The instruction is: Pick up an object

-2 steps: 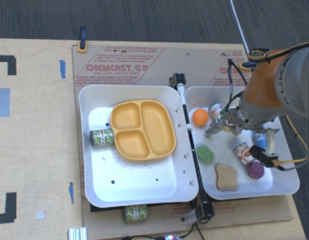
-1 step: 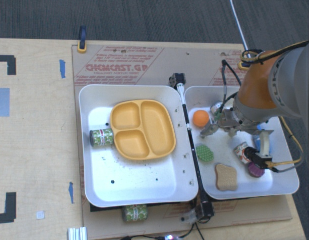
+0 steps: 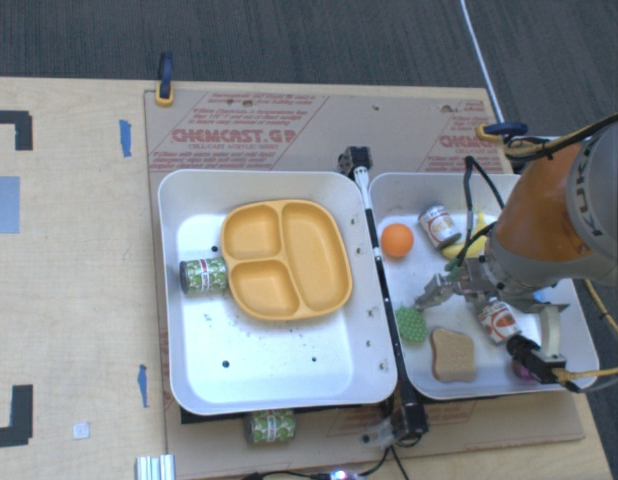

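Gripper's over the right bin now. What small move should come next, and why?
Probably lower the gripper straight down. It hangs over bare floor of the right bin, with the green piece and bread slice just below it in view, and nothing shows between its fingers.

White shallow bins: two [image 3: 179, 268] [image 3: 579, 343]
Small cans: four [image 3: 203, 275] [image 3: 272, 426] [image 3: 439, 225] [image 3: 499, 320]
Yellow three-compartment plastic plate: one [image 3: 286, 259]
Orange ball: one [image 3: 396, 240]
Tan bread slice: one [image 3: 453, 354]

Yellow tray [image 3: 286, 258] in white bin [image 3: 189, 358]; green-labelled can [image 3: 203, 275]; orange ball [image 3: 396, 240]; tan bread [image 3: 453, 354]; green scrubby [image 3: 412, 324].
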